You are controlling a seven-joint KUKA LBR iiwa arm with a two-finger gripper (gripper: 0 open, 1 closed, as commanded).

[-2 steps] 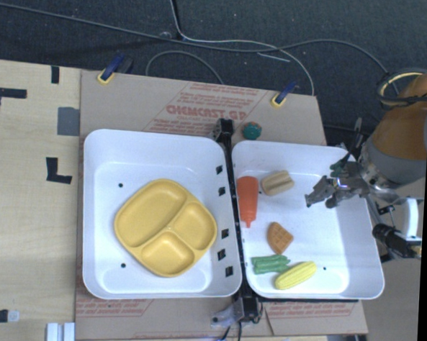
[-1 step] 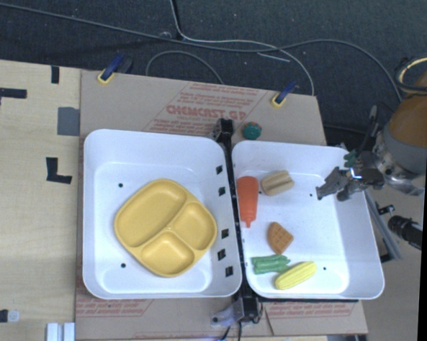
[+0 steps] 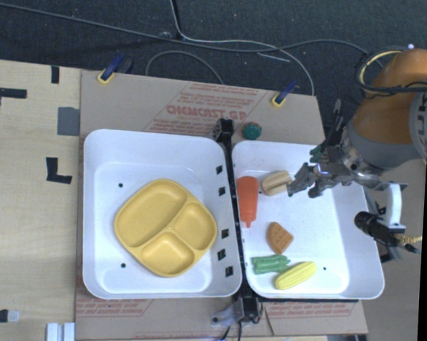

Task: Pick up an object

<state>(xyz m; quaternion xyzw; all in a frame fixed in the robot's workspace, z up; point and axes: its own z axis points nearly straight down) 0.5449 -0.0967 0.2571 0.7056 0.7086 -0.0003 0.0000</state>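
Observation:
The right bin [image 3: 339,231] holds a tan bread roll [image 3: 275,182], a red-orange ketchup bottle [image 3: 247,198], an orange waffle piece [image 3: 279,237], a green bean pod [image 3: 269,263] and a yellow corn cob [image 3: 295,274]. My gripper [image 3: 306,184] hangs over the upper part of this bin, just right of the bread roll, with its dark fingers spread and nothing between them. The arm's orange band [image 3: 403,70] is at the upper right.
A yellow divided plate [image 3: 166,227] lies in the left bin [image 3: 100,195]. A small teal object [image 3: 253,130] sits on the cardboard behind the bins. Black clips run along the divider [image 3: 229,203] between the bins. Cables cross the dark floor at the top.

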